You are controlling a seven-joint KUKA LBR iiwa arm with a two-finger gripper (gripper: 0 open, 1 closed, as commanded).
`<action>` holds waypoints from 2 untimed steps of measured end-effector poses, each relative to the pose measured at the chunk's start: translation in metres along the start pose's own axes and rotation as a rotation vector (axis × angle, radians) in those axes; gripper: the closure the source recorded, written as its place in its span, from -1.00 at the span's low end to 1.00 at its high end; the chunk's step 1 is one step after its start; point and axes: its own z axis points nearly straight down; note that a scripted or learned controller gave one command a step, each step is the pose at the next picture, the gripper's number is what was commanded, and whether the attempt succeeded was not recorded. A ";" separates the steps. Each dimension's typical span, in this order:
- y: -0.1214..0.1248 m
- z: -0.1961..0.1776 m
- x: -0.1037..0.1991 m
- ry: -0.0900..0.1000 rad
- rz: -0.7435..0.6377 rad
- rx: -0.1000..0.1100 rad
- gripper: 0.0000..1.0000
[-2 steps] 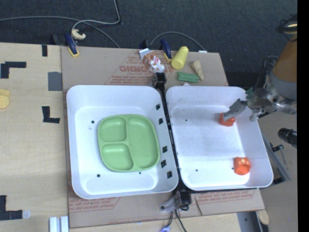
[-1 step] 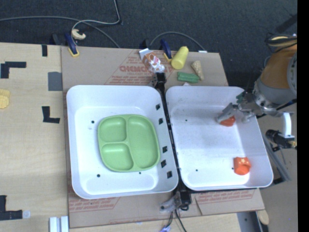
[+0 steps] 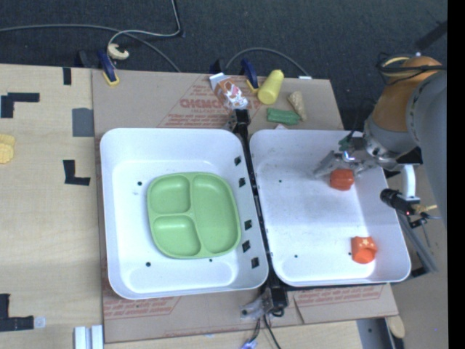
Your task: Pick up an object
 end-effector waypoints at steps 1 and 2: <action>0.001 -0.010 0.000 -0.004 -0.002 -0.003 1.00; 0.019 -0.012 0.058 0.004 0.000 0.004 1.00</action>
